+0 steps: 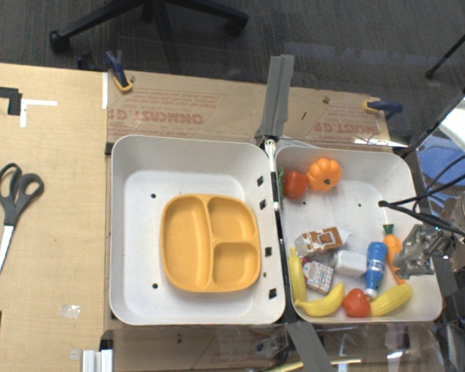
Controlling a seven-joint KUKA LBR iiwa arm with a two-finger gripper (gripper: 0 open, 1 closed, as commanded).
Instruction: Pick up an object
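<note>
Yellow along the near wall of the right bin (428, 226): a banana (317, 304) curled round the near left corner, a red tomato (356, 303) just beside it, then a yellow corn cob (391, 299). Just behind these, a small pink box (317, 276), a white block (351, 263) and a blue bottle (375, 265) lying lengthwise. Further back, a brown and white carton (319, 242) and an orange carrot (391, 245). At the bin's right rim, beside carrot and bottle, the jaws on the arm's metal wrist; nothing seen between them, and cannot tell whether parted or closed. Near the far wall, a red pepper (295, 184) touching an orange pumpkin (324, 173). In the left bin (132, 159), a yellow divided plate (211, 243). Well apart on the wooden table (45, 288), grey-handled scissors (11, 203).
</note>
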